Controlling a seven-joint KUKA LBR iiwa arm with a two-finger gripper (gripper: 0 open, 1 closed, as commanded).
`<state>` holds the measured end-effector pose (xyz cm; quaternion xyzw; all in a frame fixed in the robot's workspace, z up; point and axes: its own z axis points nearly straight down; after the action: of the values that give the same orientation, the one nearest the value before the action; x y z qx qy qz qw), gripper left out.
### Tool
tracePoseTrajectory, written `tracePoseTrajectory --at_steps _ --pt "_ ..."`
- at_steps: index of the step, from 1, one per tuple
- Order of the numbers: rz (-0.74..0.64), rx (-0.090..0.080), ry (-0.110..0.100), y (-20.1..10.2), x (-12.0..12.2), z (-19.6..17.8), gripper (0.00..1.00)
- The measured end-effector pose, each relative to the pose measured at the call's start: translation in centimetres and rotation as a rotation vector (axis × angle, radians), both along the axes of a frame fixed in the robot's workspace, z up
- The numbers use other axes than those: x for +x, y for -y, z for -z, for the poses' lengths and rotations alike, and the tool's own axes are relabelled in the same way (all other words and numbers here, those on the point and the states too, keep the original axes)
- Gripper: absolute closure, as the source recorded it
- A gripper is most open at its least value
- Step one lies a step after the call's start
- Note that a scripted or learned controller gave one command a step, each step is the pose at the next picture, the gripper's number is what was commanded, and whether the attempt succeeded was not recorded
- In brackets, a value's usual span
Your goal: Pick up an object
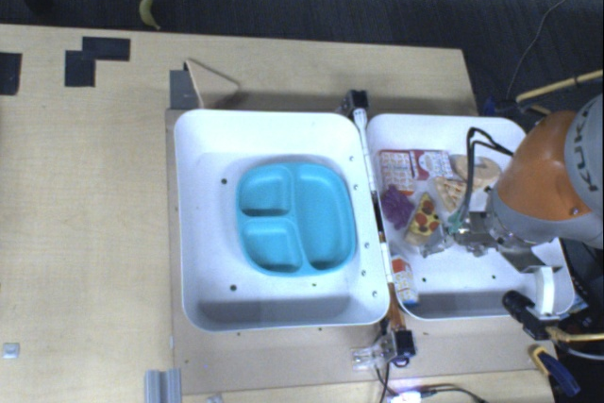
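Smooth blue tray (294, 215); gripper (451, 233) seemingly over crinkly packets (412, 168).

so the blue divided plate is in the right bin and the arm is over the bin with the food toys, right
Not quite: the camera view shows the blue divided plate in the left bin, not the right one. The rest holds: the arm is over the right bin, where the food toys lie.

Robot arm (552, 179): rounded body with a broad orange band, grey metal section below it. Thin black cable (483, 139) loops from the wrist end across the band's edge. Hand (460, 229): small, dark grey, partly blurred.
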<state>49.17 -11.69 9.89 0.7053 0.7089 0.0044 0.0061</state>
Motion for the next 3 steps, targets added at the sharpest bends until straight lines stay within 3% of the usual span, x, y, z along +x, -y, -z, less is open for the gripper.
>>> tracePoseTrajectory --at_steps 1,2,3 --pt "-0.002 0.000 0.003 -0.1 0.2 -1.1 1.00" --pt "-0.001 0.001 -0.011 4.2 4.9 -8.3 1.00" --pt "-0.001 0.002 -0.012 4.2 4.9 -8.2 0.00"
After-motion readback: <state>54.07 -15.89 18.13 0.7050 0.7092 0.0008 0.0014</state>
